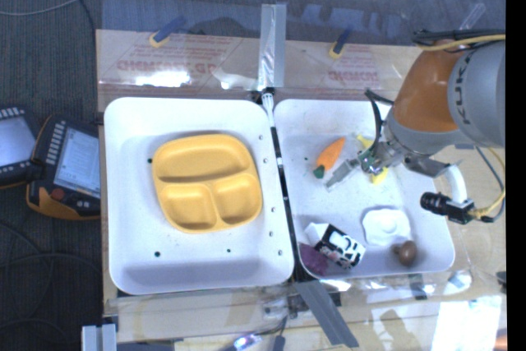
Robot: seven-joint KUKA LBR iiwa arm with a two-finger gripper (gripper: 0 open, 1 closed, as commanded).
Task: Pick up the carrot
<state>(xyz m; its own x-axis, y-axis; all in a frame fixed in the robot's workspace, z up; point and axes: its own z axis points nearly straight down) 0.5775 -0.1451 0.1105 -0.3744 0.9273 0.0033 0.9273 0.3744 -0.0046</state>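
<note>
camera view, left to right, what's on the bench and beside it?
Pendant → yellow tray → carrot → gripper → white lump → brown ball

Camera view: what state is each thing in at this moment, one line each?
carrot: lying in the right bin, not held.
gripper: low beside the carrot.
yellow tray: upright in the left bin.
white object: resting in the right bin.
brown ball: resting near the bin's corner.
</note>
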